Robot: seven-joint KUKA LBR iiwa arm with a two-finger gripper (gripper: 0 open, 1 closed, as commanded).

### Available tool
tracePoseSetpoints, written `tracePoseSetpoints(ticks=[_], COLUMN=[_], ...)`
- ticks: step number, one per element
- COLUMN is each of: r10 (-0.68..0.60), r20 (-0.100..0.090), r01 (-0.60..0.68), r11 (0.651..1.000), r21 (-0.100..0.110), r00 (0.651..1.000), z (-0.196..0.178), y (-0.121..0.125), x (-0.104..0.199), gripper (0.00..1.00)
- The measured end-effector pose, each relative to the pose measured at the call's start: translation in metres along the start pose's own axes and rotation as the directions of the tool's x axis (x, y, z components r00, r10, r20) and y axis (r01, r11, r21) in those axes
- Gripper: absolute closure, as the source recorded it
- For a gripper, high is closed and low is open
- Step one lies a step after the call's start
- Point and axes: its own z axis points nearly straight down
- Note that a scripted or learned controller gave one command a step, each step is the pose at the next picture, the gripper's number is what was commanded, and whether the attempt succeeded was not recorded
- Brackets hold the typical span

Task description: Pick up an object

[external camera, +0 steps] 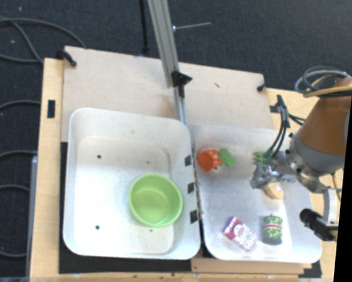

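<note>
In the right bin (pixel 226 142) lie a red tomato-like toy with a green leaf (pixel 209 160), a pink-and-white small box (pixel 239 233), a green-and-white can (pixel 272 229) and a pale beige piece (pixel 275 191). A small green item (pixel 260 156) sits near the arm. My gripper (pixel 261 177) hangs low over the right bin's right side, just left of the beige piece. Nothing shows between its fingers. The left bin (pixel 101 136) holds a lime green bowl (pixel 155 199).
A slanted metal rail (pixel 168 36) runs down from the top to the gap between the bins. The arm's orange band (pixel 329 122) and cables crowd the right edge. Black cables lie on the dark floor at left.
</note>
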Motion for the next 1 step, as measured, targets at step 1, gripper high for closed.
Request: tracePoseSetpoints(ticks=[1], r10=[-0.001], r20=[0.001], r01=[0.001], r11=[1.0], r21=[-0.003], r00=[1.0], z=[-0.0647], y=[0.0012], x=[-0.0022], gripper=[1.0])
